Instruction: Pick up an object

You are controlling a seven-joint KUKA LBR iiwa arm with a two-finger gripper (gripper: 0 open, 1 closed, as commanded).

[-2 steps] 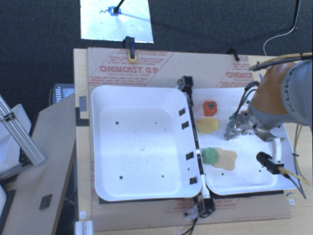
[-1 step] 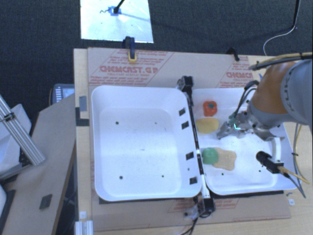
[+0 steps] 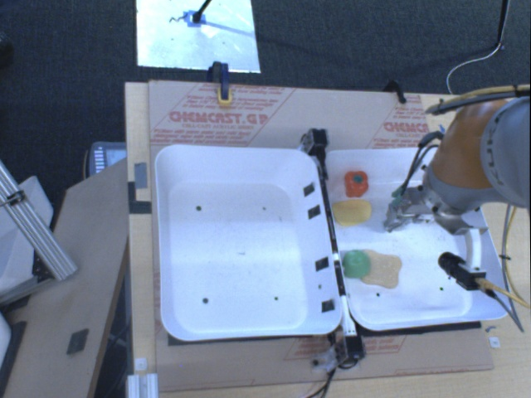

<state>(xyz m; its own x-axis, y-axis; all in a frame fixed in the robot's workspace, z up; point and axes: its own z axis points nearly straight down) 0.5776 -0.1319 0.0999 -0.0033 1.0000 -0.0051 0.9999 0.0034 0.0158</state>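
We see the metal pincer (image 3: 397, 218) hanging mid-right in the smooth white right bin (image 3: 431, 305), gripping nothing, beside a rounded yellow piece (image 3: 352, 212); whether its tips are parted we cannot tell.

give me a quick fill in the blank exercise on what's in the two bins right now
1. The red object, yellow object, green object and tan object all lie in the ____ bin.
2. The green object touches the ____ object.
3. The gripper is over the right bin, nearest the ____ object.

Missing words: right; tan; yellow
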